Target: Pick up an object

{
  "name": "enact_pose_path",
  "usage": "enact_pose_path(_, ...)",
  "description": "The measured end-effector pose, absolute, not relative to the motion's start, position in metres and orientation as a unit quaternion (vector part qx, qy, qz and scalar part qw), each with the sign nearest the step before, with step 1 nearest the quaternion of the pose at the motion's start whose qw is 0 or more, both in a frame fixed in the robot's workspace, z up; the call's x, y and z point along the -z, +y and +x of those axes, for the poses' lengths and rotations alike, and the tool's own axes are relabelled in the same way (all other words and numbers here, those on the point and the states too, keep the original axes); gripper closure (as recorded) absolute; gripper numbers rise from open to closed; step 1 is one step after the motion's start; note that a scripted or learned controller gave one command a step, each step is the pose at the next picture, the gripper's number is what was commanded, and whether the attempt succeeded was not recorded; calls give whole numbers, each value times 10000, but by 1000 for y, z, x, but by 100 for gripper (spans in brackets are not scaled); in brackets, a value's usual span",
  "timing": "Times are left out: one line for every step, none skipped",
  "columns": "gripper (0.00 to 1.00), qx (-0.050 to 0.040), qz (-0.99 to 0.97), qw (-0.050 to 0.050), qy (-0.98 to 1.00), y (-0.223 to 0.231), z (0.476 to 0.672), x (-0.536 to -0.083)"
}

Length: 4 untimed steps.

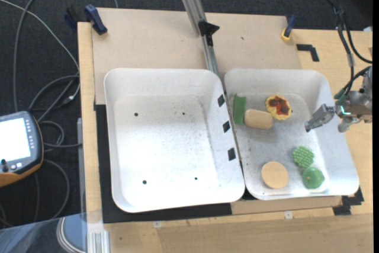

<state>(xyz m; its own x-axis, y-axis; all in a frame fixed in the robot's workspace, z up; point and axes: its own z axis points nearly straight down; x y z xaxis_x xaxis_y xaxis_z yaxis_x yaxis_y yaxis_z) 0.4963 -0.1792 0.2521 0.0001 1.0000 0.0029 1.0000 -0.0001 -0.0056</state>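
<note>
While you scan from the far side, you meet the left bin (118,92) first, well apart from the jaws, sitting on the bench (148,38). Next comes the right bin (320,83), whose near wall lies just under the jaws. Inside it, farthest from the jaws, a green block (238,109) lies against the wall shared with the left bin, and a tan bread-like piece (259,119) touches it. A small tart with a red topping (278,107) sits just beside that piece, nearer the jaws. Below these you see a round tan disc (275,175), then a green bumpy ball (303,156) and a green round object (313,177), both near the jaws and below them. At the right rim the gripper (317,118) hangs over the bin; you cannot tell how far the jaws are parted, and nothing shows between them.
</note>
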Motion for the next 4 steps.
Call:
enact_pose_path(0, 0, -7068, 14, -7074, -179, 497, -254)
enact_pose_path(0, -10, -7070, 31, -7072, -175, 493, -211)
enact_pose_path(0, -13, -7069, 44, -7073, -166, 490, -152)
enact_pose_path(0, 14, -7071, -38, -7071, -167, 492, -103)
